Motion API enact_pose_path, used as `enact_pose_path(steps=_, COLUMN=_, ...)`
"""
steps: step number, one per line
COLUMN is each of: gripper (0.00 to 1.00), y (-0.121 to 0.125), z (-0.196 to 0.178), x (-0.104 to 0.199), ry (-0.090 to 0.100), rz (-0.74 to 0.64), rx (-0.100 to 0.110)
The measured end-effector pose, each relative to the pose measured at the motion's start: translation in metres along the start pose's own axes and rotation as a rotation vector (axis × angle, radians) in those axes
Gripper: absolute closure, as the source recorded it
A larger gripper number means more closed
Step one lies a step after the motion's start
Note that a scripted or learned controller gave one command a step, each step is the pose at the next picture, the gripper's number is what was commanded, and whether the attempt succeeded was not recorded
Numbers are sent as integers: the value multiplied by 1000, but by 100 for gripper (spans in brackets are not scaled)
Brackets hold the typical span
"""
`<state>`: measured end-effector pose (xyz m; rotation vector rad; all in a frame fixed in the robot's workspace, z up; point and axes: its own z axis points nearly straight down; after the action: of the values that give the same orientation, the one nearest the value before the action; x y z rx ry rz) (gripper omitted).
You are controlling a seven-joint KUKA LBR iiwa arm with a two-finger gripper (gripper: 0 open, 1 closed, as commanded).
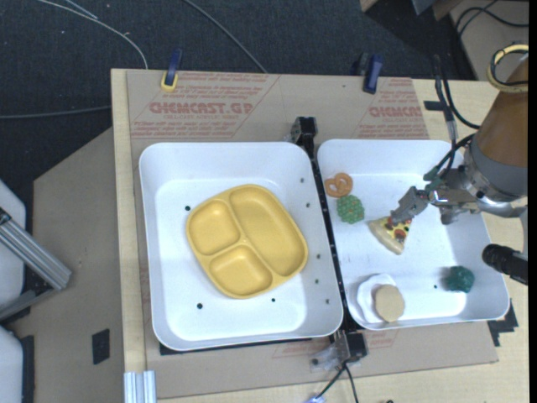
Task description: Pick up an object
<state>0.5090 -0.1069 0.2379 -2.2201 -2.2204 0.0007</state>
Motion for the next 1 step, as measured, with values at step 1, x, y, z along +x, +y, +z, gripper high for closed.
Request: enact_pose_path(steps=1, gripper=0, y=0, z=0, x=0, ry=0, rz=0, rx=-1)
